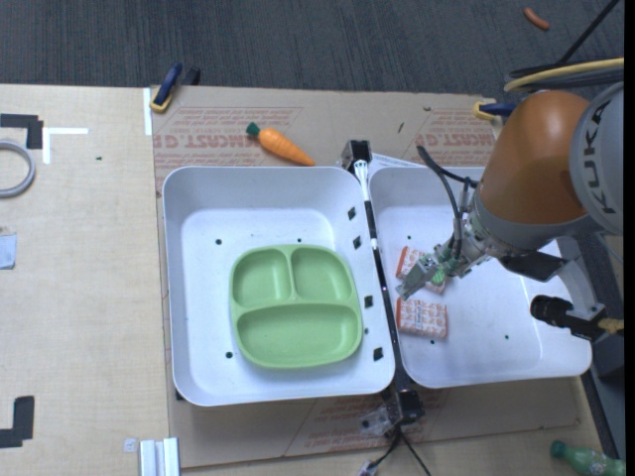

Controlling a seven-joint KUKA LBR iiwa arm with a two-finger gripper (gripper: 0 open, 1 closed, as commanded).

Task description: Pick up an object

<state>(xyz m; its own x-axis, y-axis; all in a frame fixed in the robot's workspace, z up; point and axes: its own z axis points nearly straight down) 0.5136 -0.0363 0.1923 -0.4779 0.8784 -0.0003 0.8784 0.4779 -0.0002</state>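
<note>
The gripper (429, 274) is down in the right bin (516, 350), low so it can reach two orange packets (422, 316) by the divider. I cannot tell how its jaws stand.

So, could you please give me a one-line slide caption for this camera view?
KUKA arm's gripper down among orange packets in the right bin; green divided plate in the left bin.

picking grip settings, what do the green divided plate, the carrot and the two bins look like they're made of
Green divided plate: probably moulded plastic, with an even pale colour, soft sheen and rounded dividers.
Carrot: likely a toy of plastic or rubber, in uniform orange with a solid green tip.
Left bin and right bin: apparently thin formed plastic, smooth white, with rounded corners.
</note>
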